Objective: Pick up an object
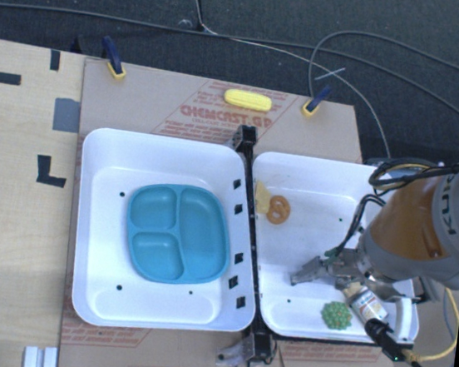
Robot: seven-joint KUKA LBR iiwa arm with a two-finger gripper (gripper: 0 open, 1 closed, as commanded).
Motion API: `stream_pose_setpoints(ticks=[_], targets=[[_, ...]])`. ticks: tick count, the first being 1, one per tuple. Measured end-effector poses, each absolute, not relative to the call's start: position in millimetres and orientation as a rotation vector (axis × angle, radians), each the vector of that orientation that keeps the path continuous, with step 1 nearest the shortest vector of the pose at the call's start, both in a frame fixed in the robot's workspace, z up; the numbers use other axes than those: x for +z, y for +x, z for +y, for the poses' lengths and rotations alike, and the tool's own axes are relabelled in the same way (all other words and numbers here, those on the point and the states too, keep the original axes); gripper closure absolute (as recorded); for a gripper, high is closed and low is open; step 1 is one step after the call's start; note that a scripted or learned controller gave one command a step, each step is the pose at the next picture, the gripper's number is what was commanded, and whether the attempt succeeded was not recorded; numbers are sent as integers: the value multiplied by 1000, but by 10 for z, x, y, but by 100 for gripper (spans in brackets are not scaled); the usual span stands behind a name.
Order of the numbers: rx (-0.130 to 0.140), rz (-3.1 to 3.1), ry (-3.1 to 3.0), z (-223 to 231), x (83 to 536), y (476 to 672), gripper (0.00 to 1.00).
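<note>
My gripper (306,272) hangs low over the floor of the right bin (296,317), its grey fingers (312,271) pointing left with nothing between them. A green knobbly ball (335,315) lies just below and right of it, near the bin's front wall. An orange pretzel-shaped piece (279,209) and a pale yellow piece (261,197) rest at the bin's back left, well apart from the fingers. The arm's orange band (405,222) rises to the right.
The left bin (101,203) holds a blue divided plate (179,232). A yellow banana-like thing (247,99) lies on the cardboard behind the bins. Clamps (112,58) pin the cardboard's back corners. Cables cross the dark floor beyond.
</note>
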State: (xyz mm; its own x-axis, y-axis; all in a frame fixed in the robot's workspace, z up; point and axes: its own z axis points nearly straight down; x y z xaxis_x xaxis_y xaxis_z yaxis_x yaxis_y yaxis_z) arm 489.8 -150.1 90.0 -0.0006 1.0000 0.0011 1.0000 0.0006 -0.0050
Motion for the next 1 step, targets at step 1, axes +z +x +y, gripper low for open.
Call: stream_pose_setpoints(ticks=[1], targets=[[1,-2221,-2216,-1491,1021,4905,100]])
